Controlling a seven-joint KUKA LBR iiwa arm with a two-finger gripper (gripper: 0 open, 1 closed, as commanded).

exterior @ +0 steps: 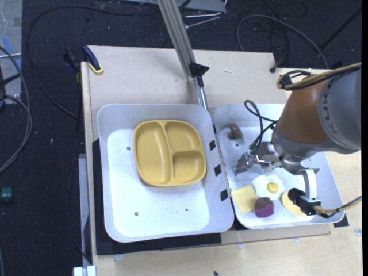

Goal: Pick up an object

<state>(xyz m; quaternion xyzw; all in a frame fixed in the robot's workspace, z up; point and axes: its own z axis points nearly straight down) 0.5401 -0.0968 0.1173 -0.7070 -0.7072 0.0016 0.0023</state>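
Note:
The right bin [241, 223] holds several toy foods: a brown piece [234, 131] near its back left, a fried egg [269, 186], a yellow cheese slice [244, 198], a purple piece [264, 207] and a yellow piece [293, 204] at the front right. My gripper [246, 162] hangs low over the bin's middle, just left of the fried egg and behind the cheese slice. Nothing shows between its fingers.
The left bin [115, 211] holds a yellow divided plate [170, 153]. A metal post [178, 33] slants down to the seam between the bins. The grey and orange arm [313, 119] covers the right bin's back right. Black cables loop near the wrist.

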